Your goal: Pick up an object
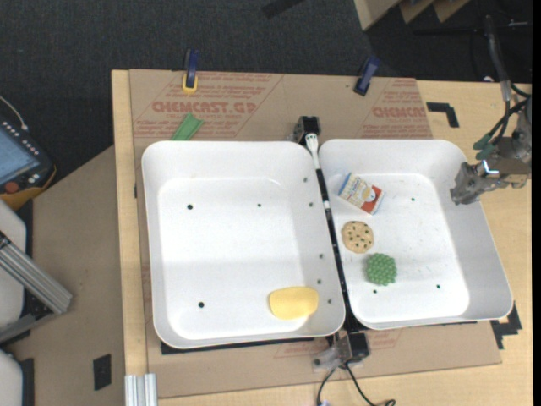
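Cardboard-topped bench point(254, 100) bearing two white bins point(169, 227)

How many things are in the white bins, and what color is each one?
Yellow: 1, the yellow lump in the left bin
Green: 1, the bumpy green ball in the right bin
Brown: 1, the round cookie in the right bin
White, blue and orange: 1, the small carton in the right bin
Total: 4
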